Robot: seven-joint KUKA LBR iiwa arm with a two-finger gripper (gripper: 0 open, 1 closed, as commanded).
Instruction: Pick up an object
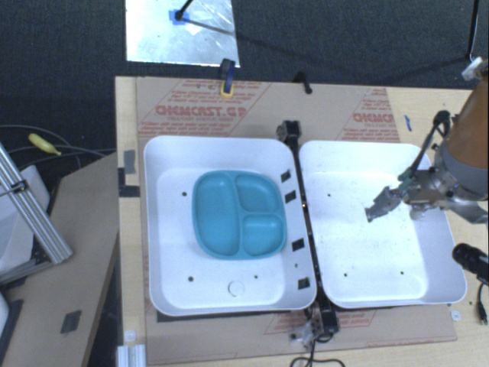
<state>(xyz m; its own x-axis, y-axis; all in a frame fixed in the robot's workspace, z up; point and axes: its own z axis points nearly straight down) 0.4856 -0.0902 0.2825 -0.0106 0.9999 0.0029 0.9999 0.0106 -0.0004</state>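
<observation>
On the table (191, 98), a cardboard-covered surface over dark carpet, two white bins sit side by side. Toward the left edge, the left bin (172, 167) holds a blue divided plate (237, 212) at its centre. Over the right bin (359, 281), the hand (376, 209) hovers; whether it is apart or together cannot be told.
</observation>
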